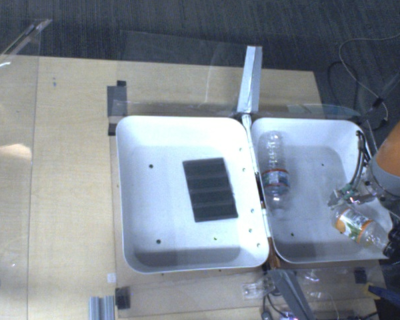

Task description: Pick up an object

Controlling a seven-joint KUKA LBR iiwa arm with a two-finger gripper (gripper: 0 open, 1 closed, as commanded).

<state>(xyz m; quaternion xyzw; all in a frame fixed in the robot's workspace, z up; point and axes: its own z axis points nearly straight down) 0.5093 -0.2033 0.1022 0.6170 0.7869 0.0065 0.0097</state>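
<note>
A black ribbed rectangular pad lies flat in the middle of the left bin. A clear plastic bottle with a dark label band lies along the left side of the right bin. A small clear container with an orange and white label lies on its side near that bin's lower right corner. My gripper hangs low over the right bin's right side, just above and beside the small container. The orange-banded wrist covers the bin's right rim.
A metal upright post stands behind the gap between the two bins. Clear plastic sheeting covers the wooden bench at left. Cables and clamps sit below the bins' front edge.
</note>
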